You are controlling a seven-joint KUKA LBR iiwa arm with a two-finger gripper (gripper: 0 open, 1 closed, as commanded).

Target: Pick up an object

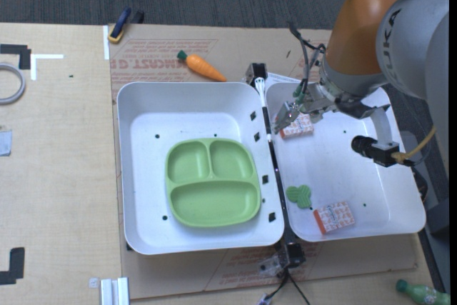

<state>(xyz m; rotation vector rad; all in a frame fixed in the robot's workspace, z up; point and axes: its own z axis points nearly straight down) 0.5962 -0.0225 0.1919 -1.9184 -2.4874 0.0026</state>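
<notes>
My gripper (288,115) hangs low over the far left corner of the right bin (378,214), close to the wall between the two bins. Right beside and partly under it lies a small red-and-white packet (297,127) on the bin floor. Whether the packet is gripped is not visible from this angle. A second red-and-white packet (334,216) lies near the front of the same bin. A small green leafy piece (300,196) sits just left of that packet.
The left bin (143,118) holds a green divided plate (212,182). A toy carrot (202,66) lies on the cardboard behind the bins. The grey arm with its orange band (360,25) covers the right bin's far right side.
</notes>
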